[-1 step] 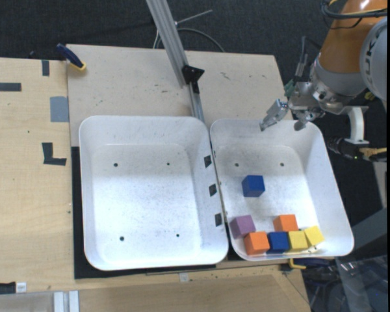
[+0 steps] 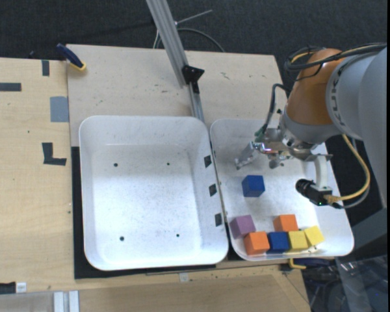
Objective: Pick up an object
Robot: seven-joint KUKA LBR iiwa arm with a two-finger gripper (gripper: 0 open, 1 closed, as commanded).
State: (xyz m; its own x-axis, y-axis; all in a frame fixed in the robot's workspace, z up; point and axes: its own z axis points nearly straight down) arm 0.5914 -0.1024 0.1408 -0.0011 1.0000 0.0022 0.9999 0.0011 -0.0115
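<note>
In the right bin (image 2: 276,203) a blue cube (image 2: 253,186) lies alone near the middle. Along the bin's near edge sit a purple cube (image 2: 242,225), an orange cube (image 2: 257,242), a second blue cube (image 2: 278,240), two yellow cubes (image 2: 298,240) and another orange cube (image 2: 286,223). My gripper (image 2: 259,160) hangs in the far part of this bin, just beyond the lone blue cube. It is open, its fingers spread with nothing between them.
The left bin (image 2: 143,194) adjoins the right one, with a raised rim between them. A slanted metal pole (image 2: 172,38) crosses the back of the bench. A black cable fitting (image 2: 310,190) from the arm hangs over the right bin's right side.
</note>
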